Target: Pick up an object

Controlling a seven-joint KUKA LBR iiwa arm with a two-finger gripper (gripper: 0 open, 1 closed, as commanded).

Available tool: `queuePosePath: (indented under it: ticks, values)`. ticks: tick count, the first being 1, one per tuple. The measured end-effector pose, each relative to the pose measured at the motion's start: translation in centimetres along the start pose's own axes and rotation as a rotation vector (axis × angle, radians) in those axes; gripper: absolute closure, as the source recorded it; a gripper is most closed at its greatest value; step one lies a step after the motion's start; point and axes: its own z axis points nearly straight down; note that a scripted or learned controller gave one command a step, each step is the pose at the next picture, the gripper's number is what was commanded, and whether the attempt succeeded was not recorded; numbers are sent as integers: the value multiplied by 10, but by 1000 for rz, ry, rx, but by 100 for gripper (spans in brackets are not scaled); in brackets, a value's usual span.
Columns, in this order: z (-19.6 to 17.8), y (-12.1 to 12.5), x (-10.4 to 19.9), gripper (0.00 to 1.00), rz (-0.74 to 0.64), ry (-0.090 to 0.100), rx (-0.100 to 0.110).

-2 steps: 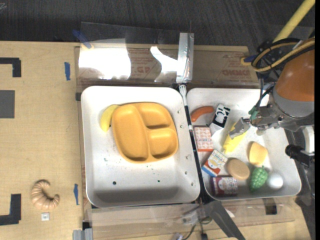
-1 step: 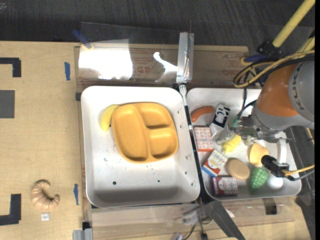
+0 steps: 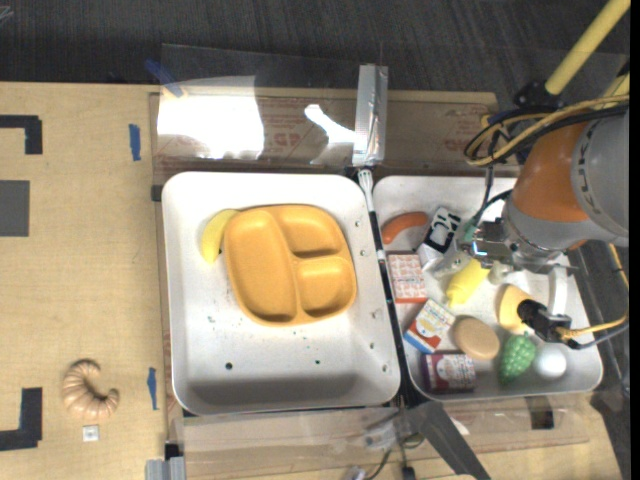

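The hand [image 3: 480, 253] hung low in the right bin [image 3: 590, 373], just beside a yellow toy [image 3: 465, 283]; whether it was wide or narrow I could not tell. Small things crowded that bin for picking. The left bin [image 3: 190, 298] held an orange tray [image 3: 290, 263].
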Motion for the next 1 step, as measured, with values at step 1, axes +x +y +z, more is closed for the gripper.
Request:
queuePosePath:
  ticks: [1]
  values:
    - [-10,0,0,100,1,-1,-1]
